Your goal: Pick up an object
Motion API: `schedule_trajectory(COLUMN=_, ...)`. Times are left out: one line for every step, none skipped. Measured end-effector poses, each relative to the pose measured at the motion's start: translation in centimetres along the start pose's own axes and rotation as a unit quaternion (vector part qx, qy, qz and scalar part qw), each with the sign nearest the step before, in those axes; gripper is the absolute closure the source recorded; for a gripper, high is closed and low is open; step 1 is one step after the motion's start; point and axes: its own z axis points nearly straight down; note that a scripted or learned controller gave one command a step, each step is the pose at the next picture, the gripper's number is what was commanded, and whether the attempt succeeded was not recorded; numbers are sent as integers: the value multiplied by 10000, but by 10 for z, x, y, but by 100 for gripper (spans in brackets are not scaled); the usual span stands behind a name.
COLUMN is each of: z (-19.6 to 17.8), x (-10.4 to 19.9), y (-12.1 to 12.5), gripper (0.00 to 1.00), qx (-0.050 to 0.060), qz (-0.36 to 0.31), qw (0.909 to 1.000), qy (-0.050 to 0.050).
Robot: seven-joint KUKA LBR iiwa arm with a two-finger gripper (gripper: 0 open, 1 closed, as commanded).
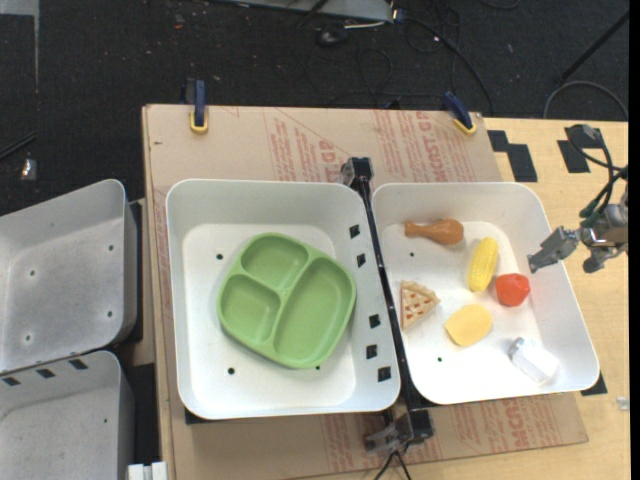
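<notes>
The right bin (560, 298) holds several toy foods: a brown chicken drumstick (436, 231), a yellow corn cob (483, 263), a red tomato (512, 289), a waffle-patterned pizza slice (417, 302), a yellow lump (468, 324) and a small clear-white object (531, 359). My gripper (575, 255) hangs over the bin's right rim, right of the corn and just up and right of the tomato. It is open, its two grey fingers apart with nothing between them.
In the left bin (190, 268) lies a green divided plate (287, 299). A black divider (380, 288) runs between the bins. Cardboard (300, 138) lies under both, clamped at the back. White trays (60, 268) sit at the far left.
</notes>
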Motion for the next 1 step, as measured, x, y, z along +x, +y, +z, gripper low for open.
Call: schedule_trajectory(z=63, x=3, y=4, gripper=0, qx=26, qz=8, qw=10000, qy=11)
